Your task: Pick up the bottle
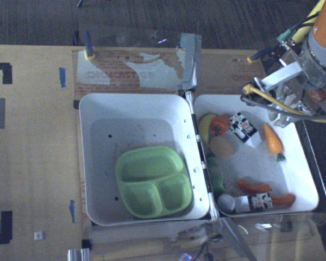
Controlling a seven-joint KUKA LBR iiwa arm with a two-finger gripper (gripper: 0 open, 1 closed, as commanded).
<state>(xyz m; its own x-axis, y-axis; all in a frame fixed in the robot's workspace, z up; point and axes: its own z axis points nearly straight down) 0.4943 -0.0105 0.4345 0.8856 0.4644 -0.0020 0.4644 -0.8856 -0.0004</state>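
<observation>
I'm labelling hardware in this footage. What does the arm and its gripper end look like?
The arm is grey with an orange band above the wrist. Yellow and dark cables loop around its wrist, with a green-tipped connector near the top. Pale metal bracket plates sit at the gripper end, plus a small reddish patch.

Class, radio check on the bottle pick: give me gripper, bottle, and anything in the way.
Gripper above right bin's far right corner, holding nothing seen. Bottle lying flat at right bin's near edge, untouched. Red sausage-like toy right beside it.
</observation>
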